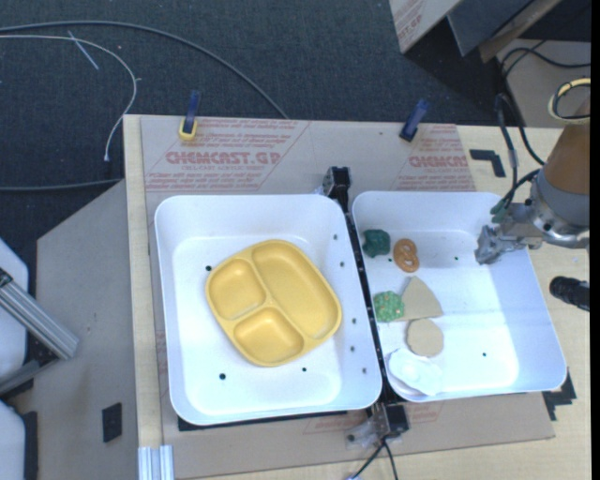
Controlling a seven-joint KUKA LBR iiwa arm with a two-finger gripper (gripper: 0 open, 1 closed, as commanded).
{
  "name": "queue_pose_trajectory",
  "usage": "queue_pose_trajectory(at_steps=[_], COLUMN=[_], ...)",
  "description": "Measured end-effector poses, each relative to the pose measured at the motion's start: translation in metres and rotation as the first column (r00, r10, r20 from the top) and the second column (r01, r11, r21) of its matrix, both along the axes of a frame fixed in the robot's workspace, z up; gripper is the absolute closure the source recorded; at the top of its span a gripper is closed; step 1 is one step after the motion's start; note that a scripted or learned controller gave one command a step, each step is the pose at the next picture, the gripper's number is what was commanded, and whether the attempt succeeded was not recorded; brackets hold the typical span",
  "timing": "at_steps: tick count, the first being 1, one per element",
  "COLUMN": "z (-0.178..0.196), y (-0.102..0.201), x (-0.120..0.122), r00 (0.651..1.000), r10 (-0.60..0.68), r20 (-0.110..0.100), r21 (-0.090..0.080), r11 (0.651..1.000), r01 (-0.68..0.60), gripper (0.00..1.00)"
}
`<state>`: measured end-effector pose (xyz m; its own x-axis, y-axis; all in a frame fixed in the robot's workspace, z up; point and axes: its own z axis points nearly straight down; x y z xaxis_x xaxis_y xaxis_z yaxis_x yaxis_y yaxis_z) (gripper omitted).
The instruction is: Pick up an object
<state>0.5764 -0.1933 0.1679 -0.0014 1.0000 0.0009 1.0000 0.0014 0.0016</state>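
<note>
White cloth (415,373) at six o'clock in right bin (525,366); tan disc (425,337) just above. Gripper (491,246) at two o'clock, finger opening impossible to tell, nothing visibly held.

Dark carpeted floor (75,112) around the tan counter (234,155); thin white cable (112,42) looping behind it, cardboard box (422,19) beyond its far right corner.

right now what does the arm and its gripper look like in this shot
The arm comes in from the right edge: a tan-orange band on top, then a rounded grey wrist section below it. From the wrist a small grey metal gripper sticks out over the right bin, angular and darker than the wrist. Black cables run behind the arm. No markings are legible on it.
</note>
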Motion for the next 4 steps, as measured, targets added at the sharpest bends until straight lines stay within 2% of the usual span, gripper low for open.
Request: queue_pose_trajectory(at_steps=[1,2,3,4], z=[0.055,0.053,0.047,0.041], y=[0.000,0.000,0.055,0.107], x=[0.002,0.002,0.015,0.013], r00=[1.000,1.000,1.000,1.000], r10=[0.000,0.000,0.005,0.004], r20=[0.006,0.001,-0.003,-0.004], r21=[-0.003,-0.002,0.002,0.003], r11=[1.000,1.000,1.000,1.000], r01=[0.000,0.000,-0.005,-0.004], gripper=[1.00,1.00,1.00,1.00])
